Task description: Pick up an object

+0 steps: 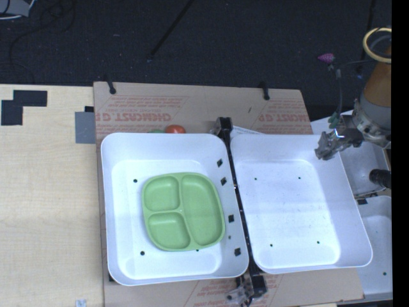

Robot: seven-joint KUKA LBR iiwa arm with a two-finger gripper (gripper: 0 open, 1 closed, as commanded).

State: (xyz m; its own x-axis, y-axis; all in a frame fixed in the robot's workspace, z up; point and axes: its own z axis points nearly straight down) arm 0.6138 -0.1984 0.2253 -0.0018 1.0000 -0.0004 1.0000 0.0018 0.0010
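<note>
The near rim of the right bin (307,264) lies bare, and the pincer (327,147), whose state I cannot tell, hangs over its far right corner, so it should cross to the green divided plate (183,211) in the left bin (121,171) and grip its raised rim.

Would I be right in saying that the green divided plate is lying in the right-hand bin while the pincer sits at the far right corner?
Not quite: the camera view shows the green divided plate lying in the left-hand bin, not the right-hand bin. The pincer is indeed at the far right corner.
</note>
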